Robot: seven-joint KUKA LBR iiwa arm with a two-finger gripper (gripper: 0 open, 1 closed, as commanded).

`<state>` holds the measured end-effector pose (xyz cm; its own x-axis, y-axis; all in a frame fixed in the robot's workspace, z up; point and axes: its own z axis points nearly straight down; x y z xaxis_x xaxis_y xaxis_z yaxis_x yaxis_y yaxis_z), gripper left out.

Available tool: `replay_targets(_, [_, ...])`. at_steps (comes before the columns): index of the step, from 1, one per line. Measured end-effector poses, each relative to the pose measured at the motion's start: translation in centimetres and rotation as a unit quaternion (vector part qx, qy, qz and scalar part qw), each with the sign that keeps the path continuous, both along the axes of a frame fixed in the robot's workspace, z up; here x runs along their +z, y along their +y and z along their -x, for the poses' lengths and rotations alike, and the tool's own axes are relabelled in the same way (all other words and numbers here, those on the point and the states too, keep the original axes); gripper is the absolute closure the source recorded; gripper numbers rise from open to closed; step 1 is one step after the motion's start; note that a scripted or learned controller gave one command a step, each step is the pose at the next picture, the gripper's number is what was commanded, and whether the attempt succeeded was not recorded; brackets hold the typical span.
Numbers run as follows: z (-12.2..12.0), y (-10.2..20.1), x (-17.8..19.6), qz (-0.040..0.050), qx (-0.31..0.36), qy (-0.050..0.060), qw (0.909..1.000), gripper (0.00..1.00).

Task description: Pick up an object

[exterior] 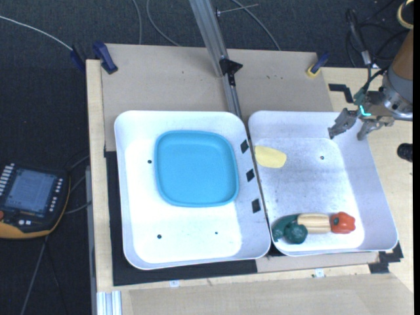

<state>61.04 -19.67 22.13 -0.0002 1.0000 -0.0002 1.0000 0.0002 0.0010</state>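
Yellow object (270,156) mid-bin — hand (351,129) well apart, upper right — fingers spread, empty.

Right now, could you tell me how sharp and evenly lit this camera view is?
Camera view: the light is even and soft, with no harsh glare on the white bins; the blue plate and yellow piece look fairly crisp; the tool at the right bin's far corner is dim and slightly soft.

Pale yellow object (270,157) at right bin's left wall, green (290,231), tan (314,223), red (342,223) objects along near edge
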Motion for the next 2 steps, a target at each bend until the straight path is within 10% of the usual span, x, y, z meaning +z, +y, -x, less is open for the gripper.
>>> replay_targets(2, [0.1, -0.2, -4.2, -0.0004, 0.000, 0.002, 1.0000, 0.00])
